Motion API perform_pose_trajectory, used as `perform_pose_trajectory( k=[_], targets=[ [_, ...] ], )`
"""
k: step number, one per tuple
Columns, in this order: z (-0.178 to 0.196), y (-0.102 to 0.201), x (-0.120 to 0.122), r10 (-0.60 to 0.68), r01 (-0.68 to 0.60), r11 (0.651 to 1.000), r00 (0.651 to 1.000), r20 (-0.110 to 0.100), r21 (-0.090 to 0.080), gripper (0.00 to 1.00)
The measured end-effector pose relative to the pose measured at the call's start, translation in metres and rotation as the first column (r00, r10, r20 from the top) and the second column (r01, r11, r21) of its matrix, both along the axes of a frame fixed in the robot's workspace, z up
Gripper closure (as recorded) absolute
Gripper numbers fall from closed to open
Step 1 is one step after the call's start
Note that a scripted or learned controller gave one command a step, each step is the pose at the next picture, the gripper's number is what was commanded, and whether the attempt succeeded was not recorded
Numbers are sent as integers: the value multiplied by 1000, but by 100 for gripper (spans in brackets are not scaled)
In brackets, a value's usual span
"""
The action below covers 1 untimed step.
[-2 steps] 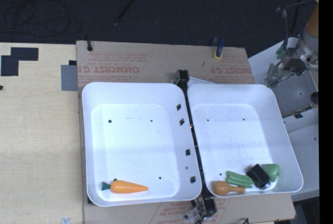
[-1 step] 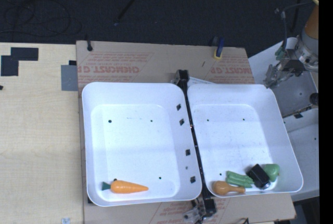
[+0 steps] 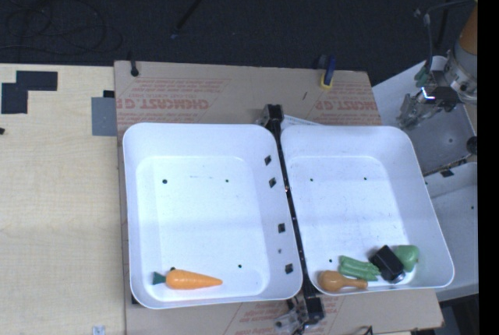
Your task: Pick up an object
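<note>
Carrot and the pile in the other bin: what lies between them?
In the camera view, bare bin floor and the black divider separate the carrot from the pile.

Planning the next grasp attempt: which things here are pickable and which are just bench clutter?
Job:
carrot, left bin
green bean pod, black block, green piece, tan gourd, right bin
hand

Lying about:
yellow clamp
cardboard sheet

Carrot (image 3: 193, 279) in left bin's (image 3: 140, 170) front corner, right bin (image 3: 421, 193) alongside — block (image 3: 387, 262), pear (image 3: 341, 281), bean pods (image 3: 359, 269) clustered at its front edge
</note>
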<state>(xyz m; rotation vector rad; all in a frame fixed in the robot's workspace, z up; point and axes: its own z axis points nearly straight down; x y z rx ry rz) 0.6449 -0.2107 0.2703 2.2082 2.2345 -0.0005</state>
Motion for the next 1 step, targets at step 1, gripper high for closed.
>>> perform_pose_trajectory(
  k=[1],
  targets=[
    [-5,0,0,1,-1,1000,1000,-2,0,100]
  ],
)
